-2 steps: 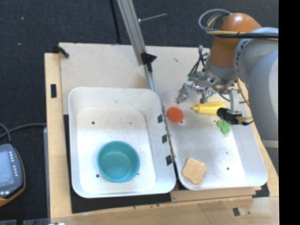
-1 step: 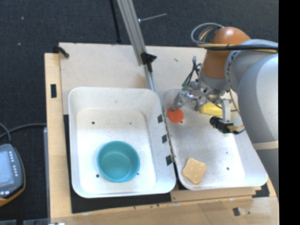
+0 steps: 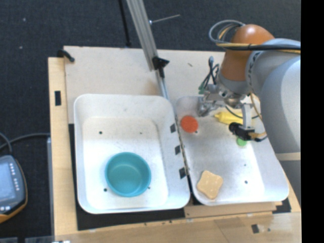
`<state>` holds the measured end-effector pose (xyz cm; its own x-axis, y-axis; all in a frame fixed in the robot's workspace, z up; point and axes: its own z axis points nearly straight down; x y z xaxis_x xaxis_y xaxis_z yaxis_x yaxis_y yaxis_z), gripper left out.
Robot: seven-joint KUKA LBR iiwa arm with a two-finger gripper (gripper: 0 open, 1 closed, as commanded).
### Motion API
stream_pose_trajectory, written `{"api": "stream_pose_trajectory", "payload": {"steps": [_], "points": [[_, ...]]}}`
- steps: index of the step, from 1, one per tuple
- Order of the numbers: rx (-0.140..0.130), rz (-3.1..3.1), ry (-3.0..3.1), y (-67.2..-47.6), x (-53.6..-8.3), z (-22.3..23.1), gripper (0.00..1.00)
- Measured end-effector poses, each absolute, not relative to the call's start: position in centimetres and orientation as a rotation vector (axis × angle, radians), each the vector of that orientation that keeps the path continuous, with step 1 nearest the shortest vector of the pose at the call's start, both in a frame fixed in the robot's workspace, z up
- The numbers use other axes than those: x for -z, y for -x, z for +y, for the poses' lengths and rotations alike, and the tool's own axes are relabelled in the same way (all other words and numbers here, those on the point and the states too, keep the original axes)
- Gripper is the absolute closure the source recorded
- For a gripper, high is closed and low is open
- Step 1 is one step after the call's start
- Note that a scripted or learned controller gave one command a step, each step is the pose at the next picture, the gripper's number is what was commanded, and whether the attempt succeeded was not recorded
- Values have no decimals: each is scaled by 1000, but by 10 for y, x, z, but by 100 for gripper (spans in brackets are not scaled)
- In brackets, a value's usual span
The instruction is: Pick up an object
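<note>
The grey arm [image 3: 276, 92] with its orange band reaches over the right bin [image 3: 263, 186], covering that bin's far right corner. The left bin [image 3: 91, 110] lies just beside the right bin, and a teal bowl [image 3: 128, 174] sits in its near part. In the right bin, a tan sponge-like block [image 3: 209, 184] rests near the front edge. An orange ball [image 3: 190, 124] lies by the bin's left wall. The gripper [image 3: 206, 105] hangs over the bin's far end, just beyond the ball; whether it is spread or pressed together cannot be told. Yellow [image 3: 223, 117] and green [image 3: 242, 141] pieces lie partly hidden under the arm.
</note>
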<state>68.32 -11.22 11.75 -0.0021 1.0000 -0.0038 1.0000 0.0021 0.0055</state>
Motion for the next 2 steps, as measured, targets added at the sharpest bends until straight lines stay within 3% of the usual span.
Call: {"api": "stream_pose_trajectory", "payload": {"steps": [2], "points": [[-8, 2215, -2217, -681, -226, -122, 100]]}}
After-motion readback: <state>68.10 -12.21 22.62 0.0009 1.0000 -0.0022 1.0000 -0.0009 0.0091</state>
